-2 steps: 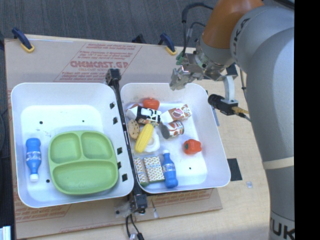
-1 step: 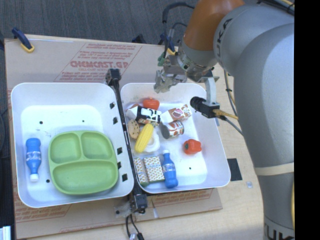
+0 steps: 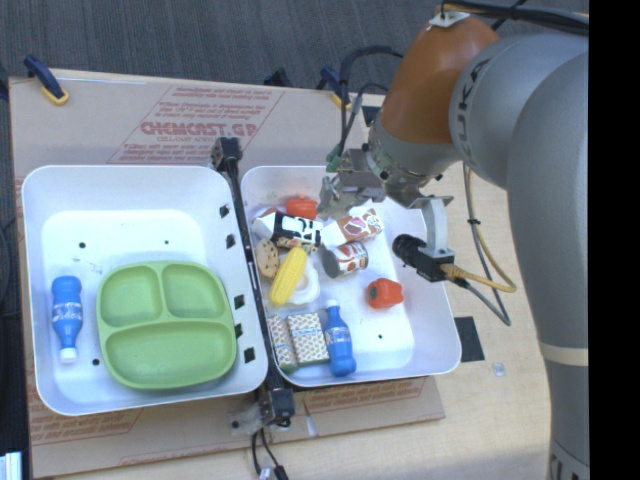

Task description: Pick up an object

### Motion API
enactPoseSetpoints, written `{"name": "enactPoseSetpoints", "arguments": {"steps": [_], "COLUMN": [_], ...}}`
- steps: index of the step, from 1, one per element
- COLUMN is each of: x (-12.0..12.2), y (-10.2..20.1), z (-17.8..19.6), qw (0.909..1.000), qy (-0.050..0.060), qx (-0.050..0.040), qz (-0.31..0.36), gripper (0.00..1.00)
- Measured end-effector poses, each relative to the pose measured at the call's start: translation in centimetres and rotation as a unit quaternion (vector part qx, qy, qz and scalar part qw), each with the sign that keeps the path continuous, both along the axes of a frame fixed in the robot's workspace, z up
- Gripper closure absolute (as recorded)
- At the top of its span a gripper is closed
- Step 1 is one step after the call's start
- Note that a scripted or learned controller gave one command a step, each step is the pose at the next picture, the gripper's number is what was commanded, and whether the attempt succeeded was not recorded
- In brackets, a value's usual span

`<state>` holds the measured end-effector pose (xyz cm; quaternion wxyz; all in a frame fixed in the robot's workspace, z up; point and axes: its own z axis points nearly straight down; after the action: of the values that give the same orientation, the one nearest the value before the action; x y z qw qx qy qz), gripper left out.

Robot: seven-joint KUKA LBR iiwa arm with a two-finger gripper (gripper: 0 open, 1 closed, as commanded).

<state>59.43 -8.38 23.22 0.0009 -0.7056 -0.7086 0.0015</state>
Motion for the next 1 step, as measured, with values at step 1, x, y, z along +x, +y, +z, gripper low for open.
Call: {"name": "enactPoseSetpoints", "arguments": {"steps": [1], "x": [0.0], "y": [0.02], "z": [0.0], "qw": [1.0], "qy": [0.0], "qx": [0.0001], "qz": [0.0], "gripper": [0.0]}}
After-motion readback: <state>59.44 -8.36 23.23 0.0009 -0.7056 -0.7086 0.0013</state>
